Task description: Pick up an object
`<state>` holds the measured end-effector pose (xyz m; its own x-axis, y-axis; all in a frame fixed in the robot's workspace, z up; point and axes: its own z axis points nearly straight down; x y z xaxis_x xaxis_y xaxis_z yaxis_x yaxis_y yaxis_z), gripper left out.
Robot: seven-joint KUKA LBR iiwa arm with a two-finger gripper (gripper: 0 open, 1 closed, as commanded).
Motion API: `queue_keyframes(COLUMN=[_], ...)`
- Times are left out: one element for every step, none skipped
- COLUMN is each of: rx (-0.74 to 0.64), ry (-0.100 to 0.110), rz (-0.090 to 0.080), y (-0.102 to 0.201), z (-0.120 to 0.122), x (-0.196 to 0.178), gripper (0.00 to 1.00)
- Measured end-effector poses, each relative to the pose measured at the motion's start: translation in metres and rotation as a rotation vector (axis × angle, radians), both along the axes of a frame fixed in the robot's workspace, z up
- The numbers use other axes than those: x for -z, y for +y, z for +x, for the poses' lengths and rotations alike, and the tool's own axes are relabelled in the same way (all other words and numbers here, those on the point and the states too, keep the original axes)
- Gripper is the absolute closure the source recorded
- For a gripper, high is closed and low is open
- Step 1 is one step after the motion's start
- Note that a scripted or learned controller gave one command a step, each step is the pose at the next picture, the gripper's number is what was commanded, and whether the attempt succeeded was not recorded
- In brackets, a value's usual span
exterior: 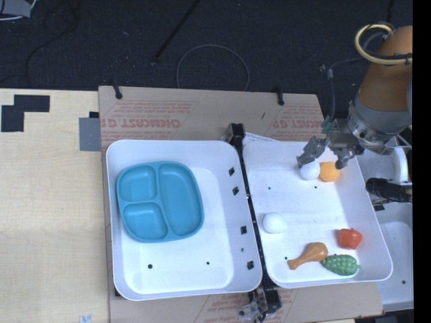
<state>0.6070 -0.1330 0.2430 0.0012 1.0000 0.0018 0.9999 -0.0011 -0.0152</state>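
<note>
While claw hangs open over right bin, white ball touches orange ball beneath.

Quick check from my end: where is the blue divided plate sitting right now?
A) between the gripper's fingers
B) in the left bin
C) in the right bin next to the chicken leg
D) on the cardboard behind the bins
B: the blue divided plate lies flat in the left bin, apart from the toy food in the right bin.
</note>
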Motion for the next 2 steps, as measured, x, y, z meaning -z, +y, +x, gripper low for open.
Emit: queue_keyframes(rx=[-0.002, -0.002], ry=[-0.014, -0.008], rz=[-0.002, -0.001], y=[0.000, 0.000], z=[0.002, 0.002], x=[-0.008, 0.035], gripper=[0.00, 0.00])
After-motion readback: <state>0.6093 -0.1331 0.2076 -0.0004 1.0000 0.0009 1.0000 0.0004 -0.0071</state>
